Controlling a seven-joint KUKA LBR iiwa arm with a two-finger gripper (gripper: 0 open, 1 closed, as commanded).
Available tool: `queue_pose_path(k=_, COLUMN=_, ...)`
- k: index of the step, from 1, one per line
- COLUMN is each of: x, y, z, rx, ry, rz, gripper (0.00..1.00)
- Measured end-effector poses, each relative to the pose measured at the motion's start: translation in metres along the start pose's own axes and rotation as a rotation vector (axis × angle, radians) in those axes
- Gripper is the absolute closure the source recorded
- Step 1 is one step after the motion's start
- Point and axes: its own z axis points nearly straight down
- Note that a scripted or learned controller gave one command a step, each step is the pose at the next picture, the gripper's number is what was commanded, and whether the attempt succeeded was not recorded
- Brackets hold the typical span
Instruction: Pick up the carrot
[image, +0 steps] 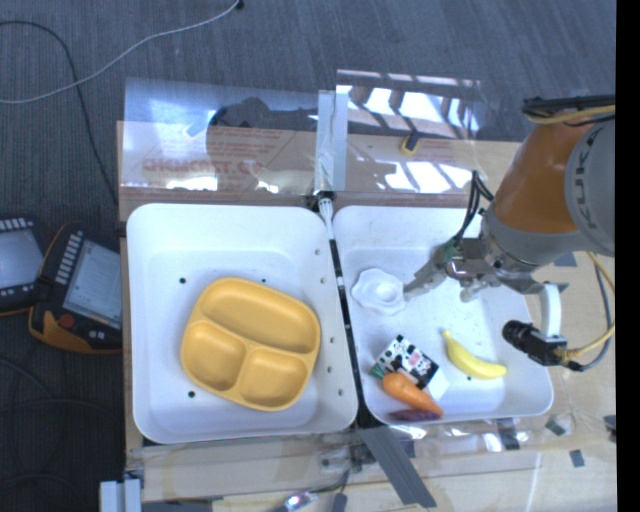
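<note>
The grey arm (560, 190) with its orange band is reaching in from the right and hanging over the right bin (530, 400), its tool (447, 280) pointing left with the fingers spread apart and gripping nothing. Below the tool and slightly left, the carrot (408, 392) is lying near the bin's front wall, touching a black-and-white patterned block (410, 358). A banana (472, 358) is lying below the tool, a small white cup (379, 290) just left of it. Farther left, a yellow divided plate (250, 342) is sitting in the left bin (150, 300). Dark carpet (60, 120) is surrounding the table, with a handheld controller (78, 290) resting there.
</note>
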Motion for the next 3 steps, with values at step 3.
queue_pose_path(k=3, x=0.065, y=-0.066, z=0.002, rx=-0.001, ry=-0.001, rz=0.244, gripper=0.0)
